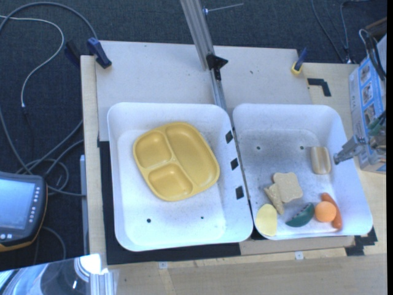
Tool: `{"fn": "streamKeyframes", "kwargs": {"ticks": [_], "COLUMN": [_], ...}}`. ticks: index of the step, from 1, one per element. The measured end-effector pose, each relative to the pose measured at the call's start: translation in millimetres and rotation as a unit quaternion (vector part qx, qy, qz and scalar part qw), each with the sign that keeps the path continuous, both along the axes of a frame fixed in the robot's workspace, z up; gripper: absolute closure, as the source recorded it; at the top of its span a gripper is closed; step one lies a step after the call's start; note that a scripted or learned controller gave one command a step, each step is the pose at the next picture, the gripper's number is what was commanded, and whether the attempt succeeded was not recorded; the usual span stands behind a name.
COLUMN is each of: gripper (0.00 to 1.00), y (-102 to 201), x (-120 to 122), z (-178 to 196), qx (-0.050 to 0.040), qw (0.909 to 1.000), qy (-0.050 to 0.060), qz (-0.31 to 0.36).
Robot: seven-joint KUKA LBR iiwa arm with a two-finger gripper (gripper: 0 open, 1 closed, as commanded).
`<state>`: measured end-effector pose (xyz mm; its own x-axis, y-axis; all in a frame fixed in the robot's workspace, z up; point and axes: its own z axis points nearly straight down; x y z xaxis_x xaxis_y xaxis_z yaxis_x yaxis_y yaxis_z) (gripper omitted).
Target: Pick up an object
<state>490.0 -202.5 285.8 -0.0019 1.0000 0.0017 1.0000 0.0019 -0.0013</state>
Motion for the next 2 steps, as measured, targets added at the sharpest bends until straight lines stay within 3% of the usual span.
{"fn": "streamKeyframes", "kwargs": {"ticks": [1,2], "gripper": [0.00,0.00], "y": [0,10], "x": [0,-3], "z": [0,-56], "qx": [0.0000,0.0010], "qw": [1.0000,1.0000], "qy": [0.000,0.002], "qz": [0.000,-0.001]}}
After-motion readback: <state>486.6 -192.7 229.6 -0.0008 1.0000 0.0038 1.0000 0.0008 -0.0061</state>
